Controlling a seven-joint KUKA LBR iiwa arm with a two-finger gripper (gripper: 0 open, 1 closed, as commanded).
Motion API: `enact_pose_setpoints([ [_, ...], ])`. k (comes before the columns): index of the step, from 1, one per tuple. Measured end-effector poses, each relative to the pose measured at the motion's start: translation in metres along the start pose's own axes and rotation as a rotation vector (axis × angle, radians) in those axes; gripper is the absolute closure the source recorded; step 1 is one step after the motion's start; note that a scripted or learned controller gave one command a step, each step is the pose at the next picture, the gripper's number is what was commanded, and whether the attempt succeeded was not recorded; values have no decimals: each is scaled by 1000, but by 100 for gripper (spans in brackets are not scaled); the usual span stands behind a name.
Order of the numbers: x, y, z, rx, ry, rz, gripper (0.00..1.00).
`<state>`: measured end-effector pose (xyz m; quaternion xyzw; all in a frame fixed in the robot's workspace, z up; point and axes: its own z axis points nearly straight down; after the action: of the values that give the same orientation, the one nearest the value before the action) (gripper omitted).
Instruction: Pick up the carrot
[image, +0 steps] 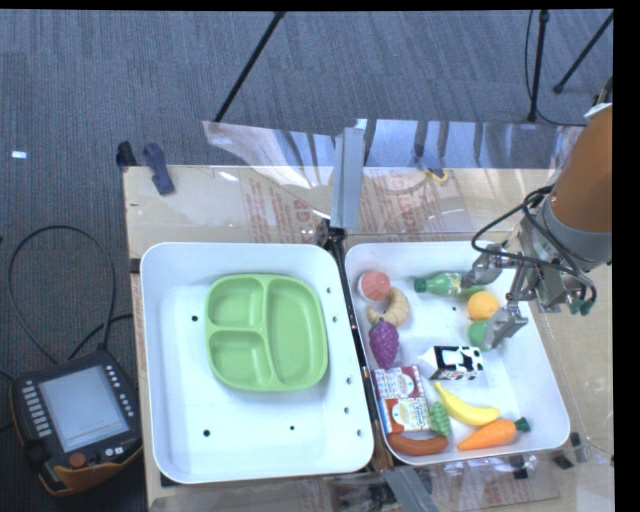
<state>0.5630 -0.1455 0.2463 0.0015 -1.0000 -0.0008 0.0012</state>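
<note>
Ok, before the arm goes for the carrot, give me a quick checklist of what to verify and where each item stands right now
1. Orange toy carrot with green top in view, front corner of right white bin: ok.
2. End effector over carrot: not ok, it is above the orange round fruit farther back.
3. Carrot free of neighbours: not ok, yellow toy banana lies right beside it.
4. Carrot clear of bin wall: cannot tell, it lies close.
5. Nothing between the fingers: cannot tell.

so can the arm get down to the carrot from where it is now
Probably yes. The carrot lies uncovered on top at the right bin's near corner, with open space above it. The banana lies close beside it, so the fingers may catch that.
</note>
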Motion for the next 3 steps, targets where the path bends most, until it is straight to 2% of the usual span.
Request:
enact_pose_setpoints([
  [1, 0, 0, -1, 0, -2, 0, 0],
  [2, -51, 21, 130, 5, -17, -157, 0],
  [3, -62, -49, 20, 2, -9, 42, 0],
])
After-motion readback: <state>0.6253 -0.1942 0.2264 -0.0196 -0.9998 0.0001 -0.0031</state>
